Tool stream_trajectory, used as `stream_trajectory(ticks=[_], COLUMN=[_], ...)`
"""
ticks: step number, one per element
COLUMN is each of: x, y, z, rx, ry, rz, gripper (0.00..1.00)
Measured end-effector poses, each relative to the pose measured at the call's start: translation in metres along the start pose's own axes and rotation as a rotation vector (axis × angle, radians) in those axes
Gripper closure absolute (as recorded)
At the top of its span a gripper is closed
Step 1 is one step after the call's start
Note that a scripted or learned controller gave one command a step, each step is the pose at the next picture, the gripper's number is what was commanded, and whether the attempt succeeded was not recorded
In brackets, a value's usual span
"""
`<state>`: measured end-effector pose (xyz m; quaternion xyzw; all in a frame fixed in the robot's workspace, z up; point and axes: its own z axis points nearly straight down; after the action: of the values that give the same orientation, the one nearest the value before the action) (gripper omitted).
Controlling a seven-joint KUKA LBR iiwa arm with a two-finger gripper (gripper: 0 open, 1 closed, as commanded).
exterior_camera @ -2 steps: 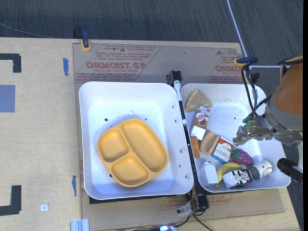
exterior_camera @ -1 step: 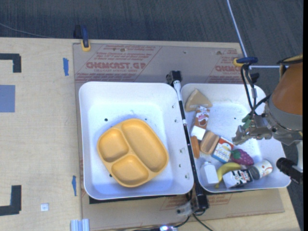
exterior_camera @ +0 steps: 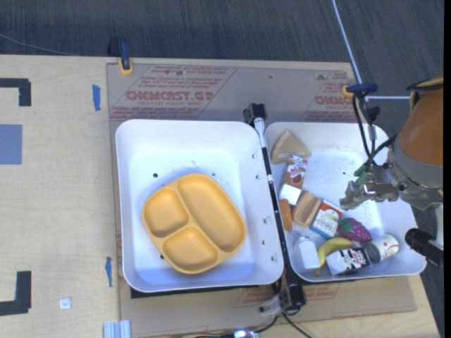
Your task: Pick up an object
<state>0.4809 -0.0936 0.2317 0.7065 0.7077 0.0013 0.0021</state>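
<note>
Lower right of the frame, the banana, bottle and grapes crowd the right bin. My hand hovers above them; whether it's apart, I cannot tell. I'd descend straight onto the grapes, avoiding neighbours.

1. Right bin: open floor in its upper middle; toys crowd its left side and front (banana, grapes, bottle).
2. Left bin: yellow tray fills the middle, back strip free.
</note>
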Motion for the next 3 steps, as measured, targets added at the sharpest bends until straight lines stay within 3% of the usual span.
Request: stream_trajectory(ticks=[1,2,3], x=[0.008,0.017,0.016], y=[0.0,0.014,-0.001], z=[0.005,0.028,0.018], rx=[0.003,0.007,0.005], ry=[0.001,0.002,0.002], rz=[0.001,0.001,0.001], gripper=[1.0,1.0,1.0])
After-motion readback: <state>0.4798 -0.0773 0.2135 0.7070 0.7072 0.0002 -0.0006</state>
